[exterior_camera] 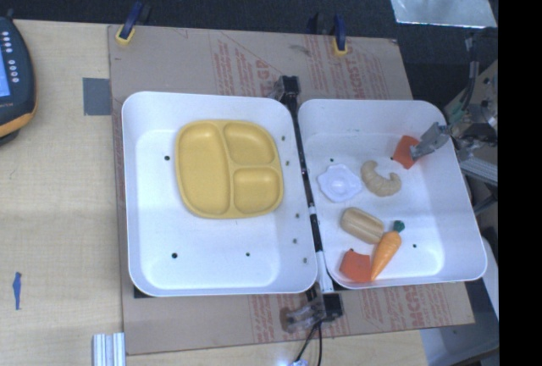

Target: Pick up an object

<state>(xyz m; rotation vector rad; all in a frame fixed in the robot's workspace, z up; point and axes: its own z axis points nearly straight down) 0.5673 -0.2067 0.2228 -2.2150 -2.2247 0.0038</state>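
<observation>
Two white bins [135,186], one yellow tray [229,168], six toy foods, hand [428,142] pinching orange block [404,151]

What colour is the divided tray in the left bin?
Yellow; the divided tray shows best in the camera view.

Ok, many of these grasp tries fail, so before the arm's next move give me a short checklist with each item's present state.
1. Gripper over the right bin: ok, at its upper right edge.
2. A thing within reach: ok, the orange-red piece lies right beside the gripper.
3. That piece apart from its neighbours: ok, the croissant lies clear of it.
4. Object held between the fingers: cannot tell.
5. Carrot free to lift: not ok, it rests against the red piece.
</observation>
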